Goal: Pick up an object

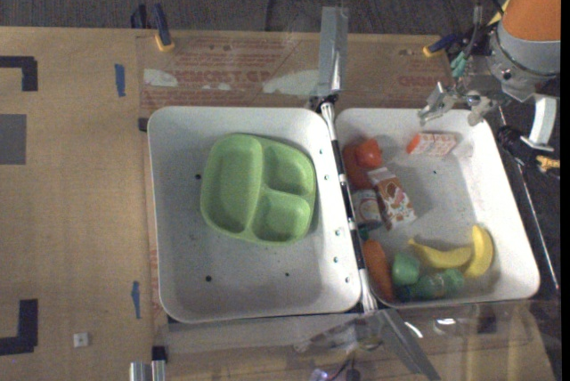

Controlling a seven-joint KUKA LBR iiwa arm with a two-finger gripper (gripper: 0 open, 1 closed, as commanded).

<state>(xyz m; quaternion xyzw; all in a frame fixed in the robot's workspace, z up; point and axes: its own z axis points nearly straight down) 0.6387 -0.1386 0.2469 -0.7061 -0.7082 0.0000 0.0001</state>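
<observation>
My gripper hangs over the far rim of the right bin, open, with nothing between its fingers. Just below it lies a white and orange packet. Further into the bin are a red tomato, a small printed carton and a can by the left wall. Along the near side lie a carrot, two bananas, a green round piece and a darker green item.
The left bin holds a green divided plate. A metal divider bar runs back from between the bins. Clamps and cables sit behind the right bin near the arm.
</observation>
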